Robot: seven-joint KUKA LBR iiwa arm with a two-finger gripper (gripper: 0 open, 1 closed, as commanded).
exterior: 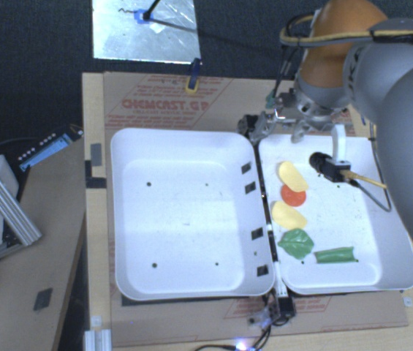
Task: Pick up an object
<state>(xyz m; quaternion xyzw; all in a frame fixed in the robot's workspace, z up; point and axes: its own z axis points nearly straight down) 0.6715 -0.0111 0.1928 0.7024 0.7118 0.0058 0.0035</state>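
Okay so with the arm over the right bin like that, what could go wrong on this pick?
1. The yellow piece, red piece and second yellow piece touch in a column, so a grasp may nudge or catch a neighbour.
2. The green leaf lies close to the right bin's left wall, which may block a finger.
3. The green bean lies flat and low, so fingers may slip over it.
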